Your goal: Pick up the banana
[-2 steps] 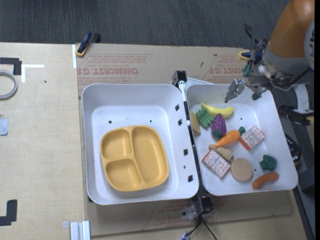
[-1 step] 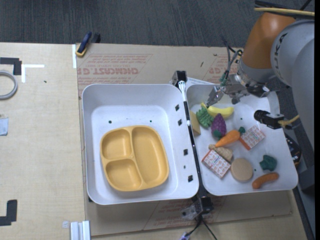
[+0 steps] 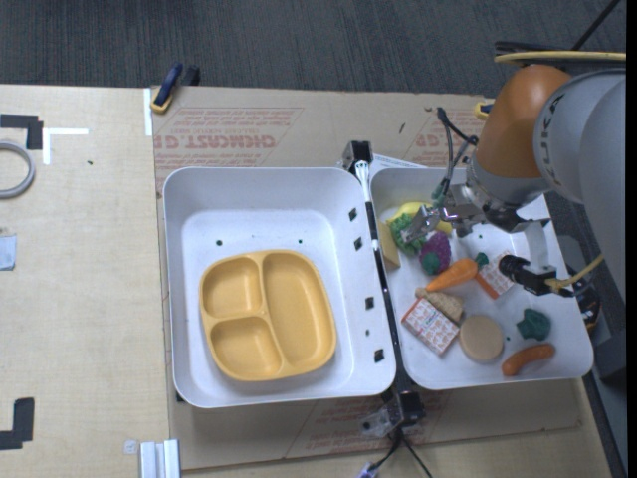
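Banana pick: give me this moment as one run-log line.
arm: over right bin | gripper: low among toys by banana | grasp: unconfirmed | left bin: yellow tray

gripper (image 3: 435, 219) low over the banana (image 3: 402, 213) in right bin (image 3: 572, 361).

a dark grey carpet floor (image 3: 328, 18) lies beyond the far edge of the light wooden bench (image 3: 75, 297).

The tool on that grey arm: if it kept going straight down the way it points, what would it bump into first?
Most likely the pile of toy food under the tool: the green leafy plastic vegetable beside the yellow plastic banana. Depth is hard to judge from this slanted view, so the purple toy grapes could come first.
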Robot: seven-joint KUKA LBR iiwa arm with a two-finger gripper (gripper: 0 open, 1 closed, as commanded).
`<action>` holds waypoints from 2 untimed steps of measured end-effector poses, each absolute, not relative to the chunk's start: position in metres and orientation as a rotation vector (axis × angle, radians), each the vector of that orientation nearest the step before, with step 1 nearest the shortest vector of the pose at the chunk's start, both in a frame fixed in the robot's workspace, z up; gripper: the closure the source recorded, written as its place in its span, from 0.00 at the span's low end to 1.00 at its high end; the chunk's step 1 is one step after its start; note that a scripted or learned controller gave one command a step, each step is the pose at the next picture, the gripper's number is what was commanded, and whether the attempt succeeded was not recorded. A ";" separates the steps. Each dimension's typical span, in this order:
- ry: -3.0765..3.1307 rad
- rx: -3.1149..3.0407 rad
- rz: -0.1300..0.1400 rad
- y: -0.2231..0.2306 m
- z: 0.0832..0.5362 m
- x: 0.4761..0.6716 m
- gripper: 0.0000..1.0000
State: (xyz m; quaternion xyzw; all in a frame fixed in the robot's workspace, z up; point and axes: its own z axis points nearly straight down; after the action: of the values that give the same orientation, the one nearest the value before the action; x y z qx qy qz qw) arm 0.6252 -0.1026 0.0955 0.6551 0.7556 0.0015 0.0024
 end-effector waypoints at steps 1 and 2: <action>2.173 2.283 -0.010 -0.101 0.094 0.657 0.00; 2.178 2.283 -0.020 -0.102 0.103 0.656 1.00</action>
State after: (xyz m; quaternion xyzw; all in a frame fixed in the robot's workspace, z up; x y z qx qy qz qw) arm 0.6563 -0.1017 0.1033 0.7235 0.6903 -0.0063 -0.0070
